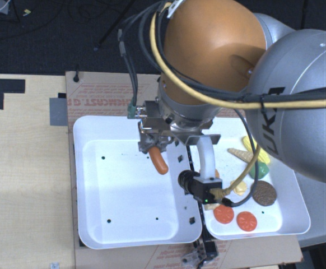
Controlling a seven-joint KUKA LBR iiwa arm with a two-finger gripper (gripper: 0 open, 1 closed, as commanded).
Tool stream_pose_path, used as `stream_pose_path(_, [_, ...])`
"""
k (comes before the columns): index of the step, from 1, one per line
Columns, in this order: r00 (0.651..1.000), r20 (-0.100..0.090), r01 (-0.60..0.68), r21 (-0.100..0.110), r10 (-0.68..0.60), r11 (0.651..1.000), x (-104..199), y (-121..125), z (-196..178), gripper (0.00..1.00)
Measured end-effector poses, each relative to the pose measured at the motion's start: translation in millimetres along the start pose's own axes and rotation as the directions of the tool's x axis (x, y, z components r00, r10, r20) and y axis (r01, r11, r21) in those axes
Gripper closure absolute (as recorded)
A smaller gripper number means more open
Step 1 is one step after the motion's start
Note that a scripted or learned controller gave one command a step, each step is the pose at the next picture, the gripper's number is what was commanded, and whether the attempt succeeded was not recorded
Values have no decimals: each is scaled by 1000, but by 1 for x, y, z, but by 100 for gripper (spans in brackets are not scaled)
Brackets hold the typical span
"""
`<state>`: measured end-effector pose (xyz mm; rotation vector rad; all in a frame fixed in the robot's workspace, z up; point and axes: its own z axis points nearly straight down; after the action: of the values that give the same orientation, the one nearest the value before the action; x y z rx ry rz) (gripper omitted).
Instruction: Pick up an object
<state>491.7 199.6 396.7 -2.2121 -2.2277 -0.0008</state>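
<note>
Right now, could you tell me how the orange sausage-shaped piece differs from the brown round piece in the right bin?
The orange sausage-shaped piece is long and slanted; the brown round piece is a flat disc. The sausage sits over the left bin just under the gripper; the disc lies in the right bin, apart from it. Both look like toy food.

Shallow white left bin: floor open toward its left and front edges; shallow white right bin: front edge crowded by two red tomato slices and brown round cookie.
</note>
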Motion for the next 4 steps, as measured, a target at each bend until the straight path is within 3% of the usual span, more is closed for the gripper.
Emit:
stream_pose_path(1, [1000,1,-2,1,2,1000,47,-6,-16,100])
stream_pose_path(3, [1000,1,-2,-2,2,1000,45,-16,-135,100])
stream_pose_path(4, [1000,4,-8,2,8,1000,14,-16,-141,100])
